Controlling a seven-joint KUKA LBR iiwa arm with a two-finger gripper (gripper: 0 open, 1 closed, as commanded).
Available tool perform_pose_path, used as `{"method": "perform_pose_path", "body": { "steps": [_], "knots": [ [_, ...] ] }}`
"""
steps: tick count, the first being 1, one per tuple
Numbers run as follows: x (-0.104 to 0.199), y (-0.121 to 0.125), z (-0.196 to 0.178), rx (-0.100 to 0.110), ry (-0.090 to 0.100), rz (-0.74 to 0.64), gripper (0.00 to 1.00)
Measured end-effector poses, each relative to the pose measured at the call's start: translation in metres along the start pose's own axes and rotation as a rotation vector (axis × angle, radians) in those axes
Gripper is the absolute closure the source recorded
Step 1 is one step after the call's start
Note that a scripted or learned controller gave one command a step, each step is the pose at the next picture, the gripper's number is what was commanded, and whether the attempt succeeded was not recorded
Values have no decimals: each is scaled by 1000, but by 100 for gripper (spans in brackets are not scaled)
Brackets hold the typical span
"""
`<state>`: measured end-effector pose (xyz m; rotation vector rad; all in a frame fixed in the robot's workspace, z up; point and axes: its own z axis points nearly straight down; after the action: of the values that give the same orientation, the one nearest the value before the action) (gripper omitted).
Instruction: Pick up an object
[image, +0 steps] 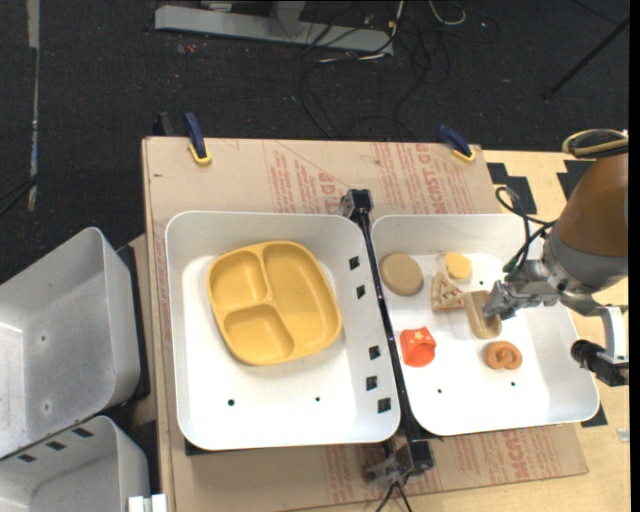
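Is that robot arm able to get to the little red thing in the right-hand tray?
Probably yes. The red piece lies by itself on the right bin's floor, nothing over it, and the gripper already sits low in that bin, just right of it.

I see the arm (598, 225) entering from the right edge of the camera view, its orange-brown band uppermost and the grey wrist section below it, angled down and to the left. The gripper (487, 312) sits at the end of the wrist, low over the bench, pointing leftward and downward. From this slanted overhead view I cannot resolve how its tips stand. A dark cable loops along the wrist's upper left side.
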<state>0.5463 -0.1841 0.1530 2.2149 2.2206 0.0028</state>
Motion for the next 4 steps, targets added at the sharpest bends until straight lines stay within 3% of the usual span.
{"method": "perform_pose_path", "body": {
  "steps": [2, 4],
  "knots": [
    [0, -7, -108, -1, 0, -1, 100],
    [92, 43, -99, 3, 3, -5, 100]
  ]
}}
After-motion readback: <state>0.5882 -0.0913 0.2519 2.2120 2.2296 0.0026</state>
